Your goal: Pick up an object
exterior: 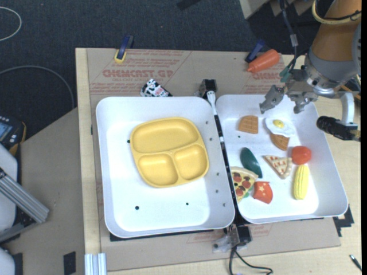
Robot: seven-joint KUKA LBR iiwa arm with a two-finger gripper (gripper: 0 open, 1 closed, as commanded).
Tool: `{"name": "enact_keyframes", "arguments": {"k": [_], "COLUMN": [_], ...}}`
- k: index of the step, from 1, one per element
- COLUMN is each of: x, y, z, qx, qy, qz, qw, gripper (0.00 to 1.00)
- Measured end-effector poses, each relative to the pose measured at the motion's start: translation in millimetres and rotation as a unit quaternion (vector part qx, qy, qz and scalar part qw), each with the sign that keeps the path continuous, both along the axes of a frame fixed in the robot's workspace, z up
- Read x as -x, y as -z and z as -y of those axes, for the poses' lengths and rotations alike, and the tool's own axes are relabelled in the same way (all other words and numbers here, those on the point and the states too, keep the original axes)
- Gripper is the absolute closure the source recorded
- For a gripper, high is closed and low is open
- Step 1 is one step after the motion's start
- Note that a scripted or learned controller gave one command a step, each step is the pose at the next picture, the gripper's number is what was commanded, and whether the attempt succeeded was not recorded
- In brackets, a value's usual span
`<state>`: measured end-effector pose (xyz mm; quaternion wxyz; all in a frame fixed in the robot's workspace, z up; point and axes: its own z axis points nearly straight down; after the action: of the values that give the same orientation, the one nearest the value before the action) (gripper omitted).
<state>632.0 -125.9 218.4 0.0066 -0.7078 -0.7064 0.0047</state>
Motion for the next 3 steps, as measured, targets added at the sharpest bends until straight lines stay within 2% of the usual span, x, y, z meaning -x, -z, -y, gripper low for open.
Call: {"name": "enact_keyframes", "arguments": {"k": [1, 2, 3], "x": [-2.7, -5.7, -4.3], "y": [-8.9, 34.9, 96.9], "z": [-0.3, -4.4, -11.2], "qx": [0.0009, 0.0007, 0.0005], "qy": [-0.001, -0.002, -0.002], "qz": [0.007, 0.005, 0.005], "qw": [1.0000, 1.0000, 1.0000], "gripper": [0.00, 0.00, 0.00]}}
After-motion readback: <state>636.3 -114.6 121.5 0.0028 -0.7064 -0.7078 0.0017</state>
